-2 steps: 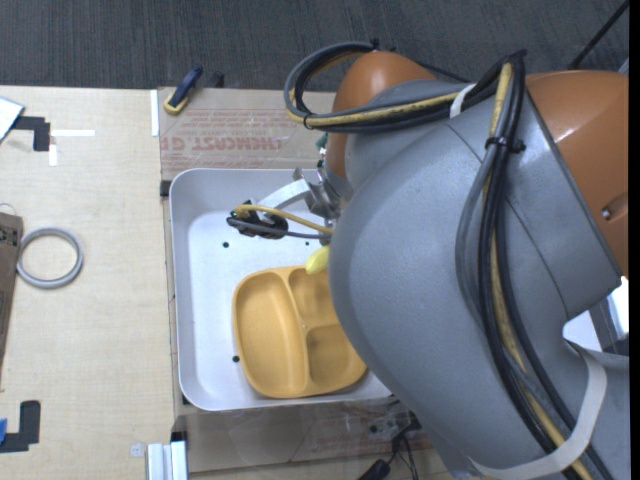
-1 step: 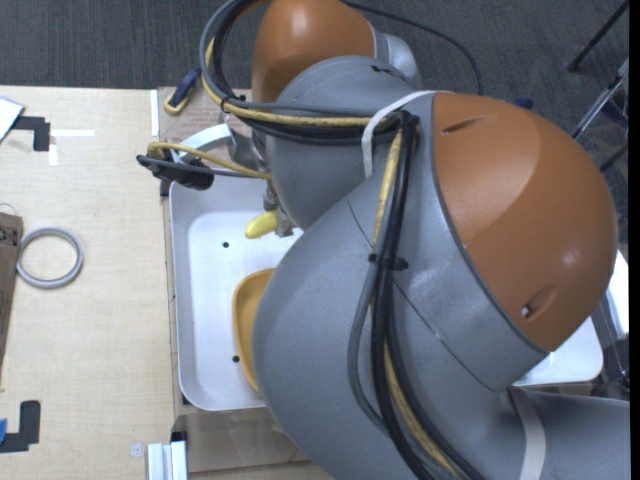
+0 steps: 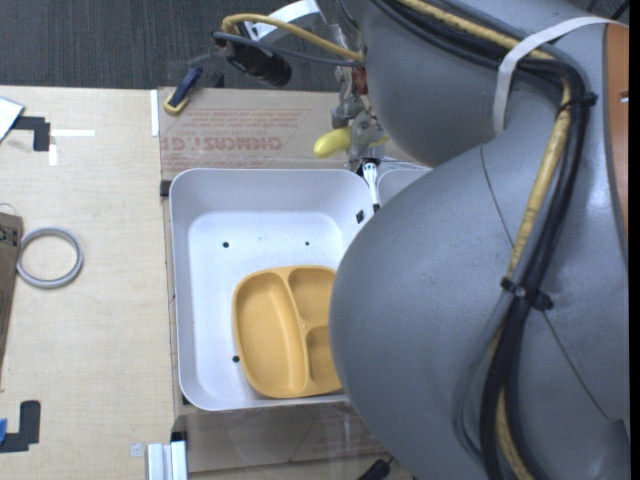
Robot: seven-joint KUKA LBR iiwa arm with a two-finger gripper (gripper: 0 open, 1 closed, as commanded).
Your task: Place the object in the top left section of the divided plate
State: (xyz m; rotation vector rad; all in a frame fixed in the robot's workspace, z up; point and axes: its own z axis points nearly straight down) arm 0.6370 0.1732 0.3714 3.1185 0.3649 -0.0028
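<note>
- hand (image 3: 356, 133): seen at the top of the view, just past the far rim of the left bin, mostly hidden behind the arm; whether it is wide or narrow cannot be told.
- object (image 3: 331, 144): small, yellow, rounded, at the hand's left side over the cardboard; it touches or overlaps the hand in the view, but whether it is gripped cannot be told.
- arm (image 3: 480, 268): large grey body filling the right half of the view, with a white strap and black and tan cables running down it; it covers the plate's right part and most of the right bin.
- left bin (image 3: 200, 268): shallow, white, with small dark dots on its floor.
- plate (image 3: 280, 333): tan-yellow, divided, lying in the near right part of the left bin; a long section on its left and smaller sections to the right show, with nothing in the parts that show.
- right bin (image 3: 400, 178): a white corner showing beside the left bin's far right corner.
- cardboard (image 3: 250, 133): brown sheet with red print, behind the left bin.
- worktop (image 3: 90, 368): pale wood, left of the bins.
- tape roll (image 3: 48, 257): grey ring lying flat on the worktop, well apart from the left bin.
- blue and yellow tool (image 3: 185, 88): at the cardboard's far left corner.
</note>
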